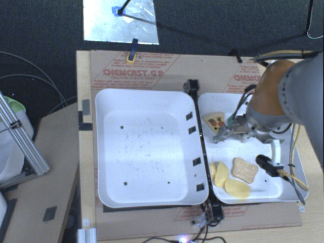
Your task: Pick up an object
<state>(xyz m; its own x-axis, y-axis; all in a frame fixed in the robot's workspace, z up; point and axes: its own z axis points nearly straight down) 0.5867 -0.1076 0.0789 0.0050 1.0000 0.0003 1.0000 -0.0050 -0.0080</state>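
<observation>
The right bin (268, 189) holds a pizza slice toy (214, 120) near its upper left. A toast-like cracker (245, 170) and yellow pieces (221, 173), (237, 189) lie near its front. My gripper (221, 134) reaches in from the right and sits low in the right bin, just below and right of the pizza slice. I see nothing between its fingers. The grey arm with its orange band (271, 92) covers the bin's right part.
The left bin (109, 105) lies beside the right one, with a black divider (200, 146) between them. Both rest on a cardboard sheet (147, 70). A metal plate (120, 14) lies beyond the bench. An aluminium frame (20, 140) stands at far left.
</observation>
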